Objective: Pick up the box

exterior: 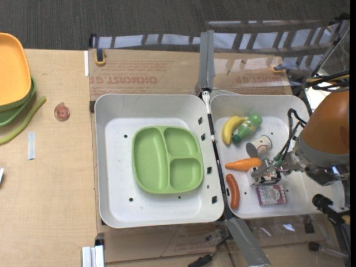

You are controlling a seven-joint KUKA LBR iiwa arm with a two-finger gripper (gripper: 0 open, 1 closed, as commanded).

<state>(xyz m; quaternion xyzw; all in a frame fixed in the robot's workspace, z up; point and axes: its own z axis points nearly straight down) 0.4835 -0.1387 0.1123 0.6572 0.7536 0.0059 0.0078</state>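
Observation:
The box (271, 195) is a small flat pink and white pack lying near the front of the right bin (300, 204). My gripper (265, 173) hangs just above and behind the box, over the bin floor between the carrot (243, 163) and the box. Nothing shows between it and the box that tells of a hold; the box lies flat on the bin floor. The grey arm with its orange band (332, 128) reaches in from the right.
The right bin also holds a banana (231, 128), a green bottle (247, 127), a small can (260, 146) and a red sausage (233, 191). A green divided plate (168, 159) lies in the left bin (111, 204). Orange and green plates (12, 82) are stacked far left on the bench.

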